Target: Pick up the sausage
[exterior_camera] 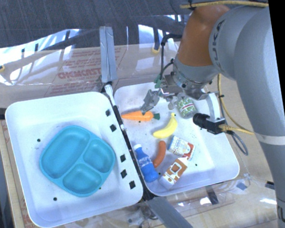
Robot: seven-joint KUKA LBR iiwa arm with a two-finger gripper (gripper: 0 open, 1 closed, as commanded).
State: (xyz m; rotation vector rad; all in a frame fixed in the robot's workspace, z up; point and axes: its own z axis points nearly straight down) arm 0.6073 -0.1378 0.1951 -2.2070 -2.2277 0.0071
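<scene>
Two white bins sit side by side on the bench. The left bin (24,155) holds a blue divided tray (77,160), lying flat near the bin's centre.

The right bin (222,165) holds the loose items. The sausage (159,153), reddish-orange, lies slightly tilted from upright in the picture, in the lower middle of this bin. It sits just beside a blue bottle (145,163) on its left, and may be touching it; the view is too coarse to settle that. Just above the sausage lies a yellow banana (167,127). Further up and left is an orange carrot (138,116) with a green end, lying roughly crosswise. To the right of the sausage sits a small white and red packet (181,147); below it, a brown and white carton (174,171) lies near the bin's front wall. A green and white can (186,106) sits by the wrist, right of the banana.

The arm reaches in from the right, orange band above the wrist. The gripper (152,97) hangs over the upper part of the right bin, just above the carrot's green end and well apart from the sausage. Its fingers look spread, with nothing between them.
</scene>
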